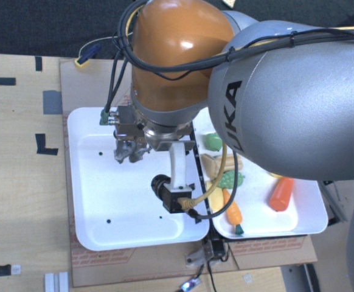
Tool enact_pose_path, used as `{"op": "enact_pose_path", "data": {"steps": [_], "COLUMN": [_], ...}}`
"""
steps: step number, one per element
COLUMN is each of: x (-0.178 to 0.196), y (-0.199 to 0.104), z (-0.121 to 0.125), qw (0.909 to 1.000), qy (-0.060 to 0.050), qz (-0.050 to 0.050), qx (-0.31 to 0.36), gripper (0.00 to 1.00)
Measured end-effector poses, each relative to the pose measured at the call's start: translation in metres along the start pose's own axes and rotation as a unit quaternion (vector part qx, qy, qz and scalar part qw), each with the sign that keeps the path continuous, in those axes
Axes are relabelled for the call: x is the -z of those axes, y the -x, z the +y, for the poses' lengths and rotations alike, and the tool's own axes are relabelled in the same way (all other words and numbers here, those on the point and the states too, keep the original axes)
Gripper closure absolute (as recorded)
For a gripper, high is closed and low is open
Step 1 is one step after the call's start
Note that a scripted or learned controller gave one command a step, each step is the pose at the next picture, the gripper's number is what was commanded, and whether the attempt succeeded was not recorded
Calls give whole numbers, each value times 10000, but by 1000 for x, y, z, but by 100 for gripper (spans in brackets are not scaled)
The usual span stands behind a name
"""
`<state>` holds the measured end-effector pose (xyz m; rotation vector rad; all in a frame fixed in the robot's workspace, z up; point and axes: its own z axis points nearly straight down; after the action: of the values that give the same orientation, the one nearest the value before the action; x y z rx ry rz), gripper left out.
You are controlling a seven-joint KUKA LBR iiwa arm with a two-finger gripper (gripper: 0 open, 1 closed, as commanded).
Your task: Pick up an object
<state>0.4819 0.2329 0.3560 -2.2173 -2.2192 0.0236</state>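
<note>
My gripper (129, 153) hangs over the upper middle of the left bin (113, 215), with bare white floor under it and no object seen in it. The right bin (308, 221) holds the objects. A red-orange piece (281, 194) lies at its middle. An orange carrot (233, 213) with a green tip lies near its front left corner. A bumpy green piece (230, 179) and a beige piece (213, 163) sit by the divider, and a smooth green piece (212, 142) lies further back. The arm hides the rest of the right bin.
The large grey and orange arm covers the back of both bins. Both bins rest on a cardboard sheet (79, 84) on the wooden bench (19, 181). Dark marks dot the bench at the left.
</note>
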Motion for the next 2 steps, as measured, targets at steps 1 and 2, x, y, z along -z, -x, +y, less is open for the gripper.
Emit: {"op": "enact_pose_path", "data": {"steps": [1,2], "x": [167,28], "y": [1,0], "z": [0,0], "qw": [9999,10000], "qy": [143,-7], "qz": [76,-4], "qx": [10,0], "gripper": [100,100]}}
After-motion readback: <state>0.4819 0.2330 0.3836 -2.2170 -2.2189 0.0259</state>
